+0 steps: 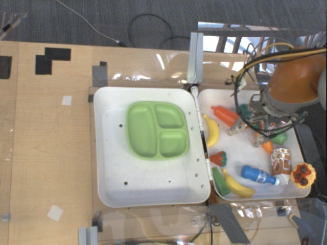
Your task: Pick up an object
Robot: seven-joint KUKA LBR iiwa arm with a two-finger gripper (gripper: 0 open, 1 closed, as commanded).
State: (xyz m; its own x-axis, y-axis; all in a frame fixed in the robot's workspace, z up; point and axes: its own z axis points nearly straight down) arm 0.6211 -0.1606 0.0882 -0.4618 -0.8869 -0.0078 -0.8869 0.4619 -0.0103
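Along the near rim of the right bin [306, 194] we see a yellow banana [237, 186] lying beside a green piece [219, 178], with a blue bottle [259, 175] just behind them and a flower-shaped toy [302, 173] at the right corner. A small carton [280, 161] stands next to the bottle, and a red strawberry [218, 158] sits close to the divider. We count two bananas: the second banana [212, 130] lies curved against the left wall of this bin. Further back an orange-red carrot [225, 115] rests at a slant, with a small orange piece [267, 147] and a green piece [280, 138] under the arm.

The right bin is crowded, and free floor shows mainly in its middle. The left bin [110, 147] holds one green divided plate [157, 129] with three compartments, and wide bare white floor lies around it on all sides.

The gripper [260, 124] hangs low over the back half of the right bin, just beside the carrot's right end. Cables and the wrist cover its tips, so we cannot tell how wide it stands or whether it has anything.
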